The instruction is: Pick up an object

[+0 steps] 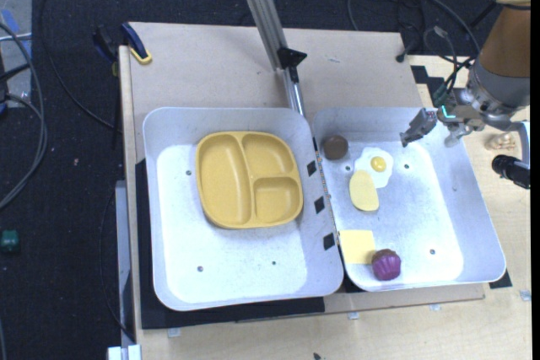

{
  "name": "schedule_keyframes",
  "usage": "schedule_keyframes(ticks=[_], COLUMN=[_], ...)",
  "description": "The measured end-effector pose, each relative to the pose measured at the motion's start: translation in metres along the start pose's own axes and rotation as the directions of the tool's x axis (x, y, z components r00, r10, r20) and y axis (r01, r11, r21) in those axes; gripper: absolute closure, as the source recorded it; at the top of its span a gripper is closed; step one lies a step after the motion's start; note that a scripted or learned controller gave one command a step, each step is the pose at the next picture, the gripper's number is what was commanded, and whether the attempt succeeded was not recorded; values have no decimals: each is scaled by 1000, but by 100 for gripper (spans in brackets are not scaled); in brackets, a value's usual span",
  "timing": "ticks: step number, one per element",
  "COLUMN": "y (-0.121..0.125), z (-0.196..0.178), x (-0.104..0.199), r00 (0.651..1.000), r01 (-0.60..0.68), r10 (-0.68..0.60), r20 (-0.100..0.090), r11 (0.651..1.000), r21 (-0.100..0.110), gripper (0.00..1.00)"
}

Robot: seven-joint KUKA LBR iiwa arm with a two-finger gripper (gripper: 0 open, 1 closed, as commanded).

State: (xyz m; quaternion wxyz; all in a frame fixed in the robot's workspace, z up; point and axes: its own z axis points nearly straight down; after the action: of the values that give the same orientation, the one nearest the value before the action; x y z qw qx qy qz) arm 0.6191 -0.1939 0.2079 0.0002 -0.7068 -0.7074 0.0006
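Jaws [439, 129] above right bin's [472, 206] far edge.

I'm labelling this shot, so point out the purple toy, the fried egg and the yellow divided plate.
purple toy [386, 265], camera view, middle of its body.
fried egg [376, 165], camera view, on its yolk.
yellow divided plate [221, 173], camera view, floor of its largest compartment.

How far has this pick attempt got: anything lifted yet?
Nothing lifted. The brown ball, fried egg, yellow oval piece, yellow square and purple piece all lie in the right bin. The pincer hangs over that bin's upper right, carrying nothing. Descent, grasp and lift remain.
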Motion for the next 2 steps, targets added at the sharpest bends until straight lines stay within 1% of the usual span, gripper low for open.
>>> schedule_keyframes(ticks=[1, 2], y=[0, -1], z=[-1, 63], x=[0, -1], r00=[1000, 1000], r01=[0, -1], r10=[0, 1], r20=[0, -1], r11=[1000, 1000], r21=[-2, 3], gripper=[0, 0])
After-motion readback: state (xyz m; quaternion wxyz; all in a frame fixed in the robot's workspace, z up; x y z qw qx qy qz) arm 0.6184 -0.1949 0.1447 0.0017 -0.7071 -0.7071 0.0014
